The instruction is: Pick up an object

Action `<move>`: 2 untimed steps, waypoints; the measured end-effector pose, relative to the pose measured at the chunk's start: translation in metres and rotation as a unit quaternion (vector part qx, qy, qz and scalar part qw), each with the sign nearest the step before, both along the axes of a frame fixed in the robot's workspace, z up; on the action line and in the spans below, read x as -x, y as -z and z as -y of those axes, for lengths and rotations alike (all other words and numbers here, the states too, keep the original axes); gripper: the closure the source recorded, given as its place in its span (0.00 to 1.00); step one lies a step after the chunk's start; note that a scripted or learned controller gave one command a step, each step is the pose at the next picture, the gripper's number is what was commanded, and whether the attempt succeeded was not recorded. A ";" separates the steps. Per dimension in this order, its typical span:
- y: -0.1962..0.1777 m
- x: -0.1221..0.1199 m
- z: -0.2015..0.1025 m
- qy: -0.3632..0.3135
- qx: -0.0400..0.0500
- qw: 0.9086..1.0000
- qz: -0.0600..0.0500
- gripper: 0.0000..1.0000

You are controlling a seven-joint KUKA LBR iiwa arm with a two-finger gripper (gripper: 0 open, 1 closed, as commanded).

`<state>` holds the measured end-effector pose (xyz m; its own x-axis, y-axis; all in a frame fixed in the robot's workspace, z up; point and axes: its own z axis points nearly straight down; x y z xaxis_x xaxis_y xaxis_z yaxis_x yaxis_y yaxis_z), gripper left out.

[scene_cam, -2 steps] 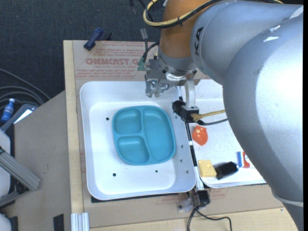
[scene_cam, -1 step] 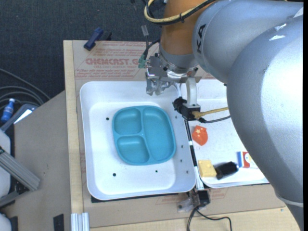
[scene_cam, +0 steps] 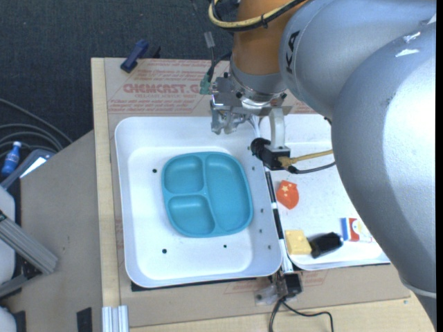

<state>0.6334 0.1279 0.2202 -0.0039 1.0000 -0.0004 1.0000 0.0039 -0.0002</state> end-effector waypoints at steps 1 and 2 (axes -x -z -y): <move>-0.042 -0.033 0.000 0.001 0.000 1.000 0.001 1.00; -0.056 -0.033 0.020 0.002 0.000 1.000 0.001 1.00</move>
<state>0.6668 0.1079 0.2766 0.0004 1.0000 -0.0004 1.0000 -0.0004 0.0025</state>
